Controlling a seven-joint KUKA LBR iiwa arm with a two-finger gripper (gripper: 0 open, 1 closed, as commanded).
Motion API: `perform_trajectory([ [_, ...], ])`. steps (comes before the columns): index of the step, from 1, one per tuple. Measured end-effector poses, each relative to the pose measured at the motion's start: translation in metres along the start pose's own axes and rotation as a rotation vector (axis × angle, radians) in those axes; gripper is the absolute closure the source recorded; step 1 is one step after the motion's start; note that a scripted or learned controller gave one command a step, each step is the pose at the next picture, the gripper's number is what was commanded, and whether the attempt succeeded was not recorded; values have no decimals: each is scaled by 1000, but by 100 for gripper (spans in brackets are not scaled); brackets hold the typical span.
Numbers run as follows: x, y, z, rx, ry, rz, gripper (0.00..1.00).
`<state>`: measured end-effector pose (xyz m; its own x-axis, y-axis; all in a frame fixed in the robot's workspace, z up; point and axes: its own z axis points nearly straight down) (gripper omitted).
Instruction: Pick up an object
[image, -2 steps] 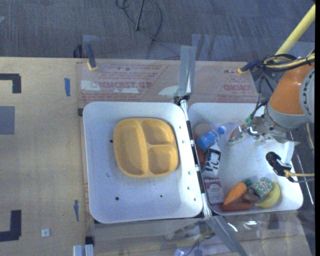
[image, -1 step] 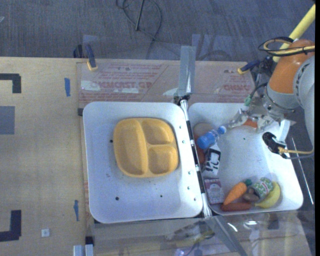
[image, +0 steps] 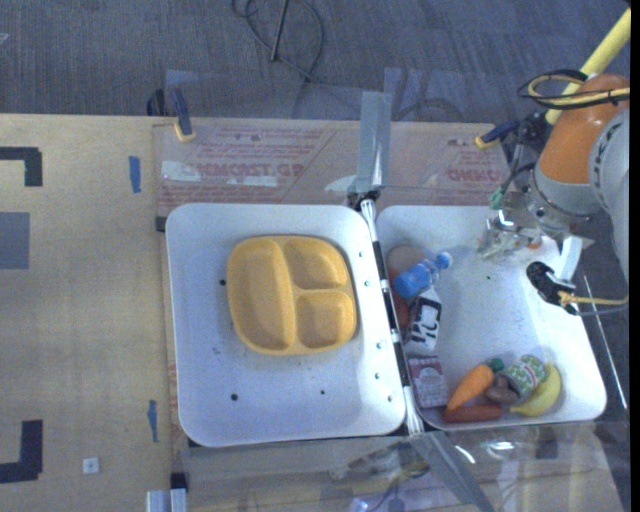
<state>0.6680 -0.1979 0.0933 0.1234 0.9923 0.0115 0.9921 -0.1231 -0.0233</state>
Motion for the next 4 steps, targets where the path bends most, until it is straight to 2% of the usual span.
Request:
perform_trajectory([
  [1, 1, 1, -8, 1, -2, -5, 100],
  [2, 1, 1, -8, 1, -2, -5, 0],
  [3, 1, -1, 7, -12, -12, -174, 0],
  [4, 0, 1, -3, -21, -18, -176, 100],
])
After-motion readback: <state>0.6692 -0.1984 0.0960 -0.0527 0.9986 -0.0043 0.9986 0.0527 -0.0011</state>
